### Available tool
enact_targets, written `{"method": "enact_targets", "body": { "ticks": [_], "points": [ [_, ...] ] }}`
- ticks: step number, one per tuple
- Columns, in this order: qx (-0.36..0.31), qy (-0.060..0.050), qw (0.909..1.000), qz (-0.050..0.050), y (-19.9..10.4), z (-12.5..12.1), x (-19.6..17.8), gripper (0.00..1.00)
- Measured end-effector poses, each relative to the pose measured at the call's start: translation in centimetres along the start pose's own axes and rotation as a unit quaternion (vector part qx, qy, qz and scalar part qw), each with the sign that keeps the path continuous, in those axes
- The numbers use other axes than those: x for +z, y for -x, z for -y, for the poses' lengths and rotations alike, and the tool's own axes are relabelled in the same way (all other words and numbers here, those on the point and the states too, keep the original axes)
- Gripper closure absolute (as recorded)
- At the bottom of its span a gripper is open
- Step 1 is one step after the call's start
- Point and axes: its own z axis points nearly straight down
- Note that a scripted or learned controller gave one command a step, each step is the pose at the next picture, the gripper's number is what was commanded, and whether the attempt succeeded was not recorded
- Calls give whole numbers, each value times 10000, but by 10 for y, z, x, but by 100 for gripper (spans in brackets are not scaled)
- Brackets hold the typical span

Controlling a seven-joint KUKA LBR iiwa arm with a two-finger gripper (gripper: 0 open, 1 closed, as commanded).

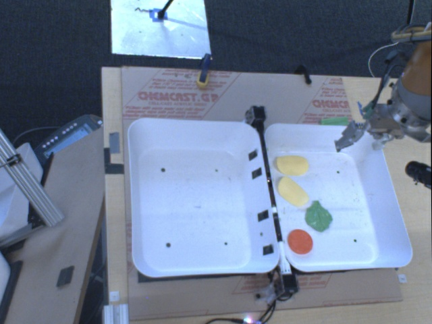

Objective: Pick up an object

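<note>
From my seat the biggest thing on screen is the bench (169,86), a pale board with red printed lettering along its far part, and on it sit the two shallow white bins side by side, touching along a line of black clips down the middle. The left bin (196,194) shows me bare white floor with a few small dark dots. The right bin (378,201) carries all four objects, bunched along its left half near the divider.

The arm (415,79) comes in from the right edge, grey with its wrist hanging over the far right corner of the right bin. The gripper (349,139) points down and to the left, above the bin's far rim, well apart from every object (nothing sits between its fingers). I cannot tell whether it is spread or pressed together; at this angle it reads as one grey wedge.

Now the objects, going down in size. A yellow oval piece (292,165) lies farthest from me, and a second yellow piece (293,192) lies just beside it, nearer. Next comes a crumpled green object (318,217), to the right and nearer again. Last is an orange round object (300,241), close to the near wall of the bin
</note>
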Motion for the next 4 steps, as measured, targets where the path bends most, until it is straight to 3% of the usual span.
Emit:
{"method": "enact_targets", "body": {
  "ticks": [1, 2, 3, 4],
  "points": [
    [-56, -18, 10000, -28, -104, -45, 68, 0],
    [-55, 6, 10000, -27, -197, -53, 63, 0],
    [-14, 17, 10000, -10, -190, -53, 52, 100],
    [-60, 53, 10000, -35, -295, -50, -42, 100]
  ]
}}
